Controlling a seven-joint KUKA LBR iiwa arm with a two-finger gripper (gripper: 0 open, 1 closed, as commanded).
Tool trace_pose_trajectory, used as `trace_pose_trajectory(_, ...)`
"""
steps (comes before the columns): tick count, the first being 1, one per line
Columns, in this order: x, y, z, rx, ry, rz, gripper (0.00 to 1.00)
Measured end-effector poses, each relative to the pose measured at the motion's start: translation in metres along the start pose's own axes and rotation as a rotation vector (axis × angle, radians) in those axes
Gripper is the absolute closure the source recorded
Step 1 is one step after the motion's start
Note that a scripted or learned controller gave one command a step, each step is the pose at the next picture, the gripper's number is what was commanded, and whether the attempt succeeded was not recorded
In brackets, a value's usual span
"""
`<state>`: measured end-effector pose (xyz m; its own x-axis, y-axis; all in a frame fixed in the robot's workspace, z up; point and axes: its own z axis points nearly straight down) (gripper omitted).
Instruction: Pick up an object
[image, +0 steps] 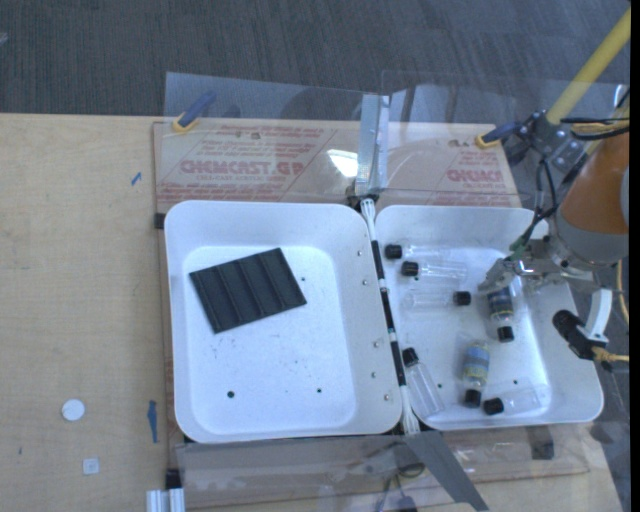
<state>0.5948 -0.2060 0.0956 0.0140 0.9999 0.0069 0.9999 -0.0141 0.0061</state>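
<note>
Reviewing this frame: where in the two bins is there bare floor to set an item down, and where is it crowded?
Free: the left bin in front and right of the black ribbed mat. Crowded: the right bin, strewn with clear vials around the gripper.

In the right bin (570, 400) lie several small clear vials with black caps, one (500, 303) tilted just beside the hand (510, 272), another with a yellowish label (475, 362) lower down, while a dark ribbed mat (247, 288) lies flat, angled, in the left bin (190, 390).
</note>
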Motion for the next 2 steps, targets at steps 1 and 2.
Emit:
trace_pose_trajectory(1, 0.053, 0.003, -0.091, 0.008, -0.007, 0.039, 1.0)
trace_pose_trajectory(2, 0.106, 0.033, -0.109, 0.007, -0.009, 0.164, 1.0)
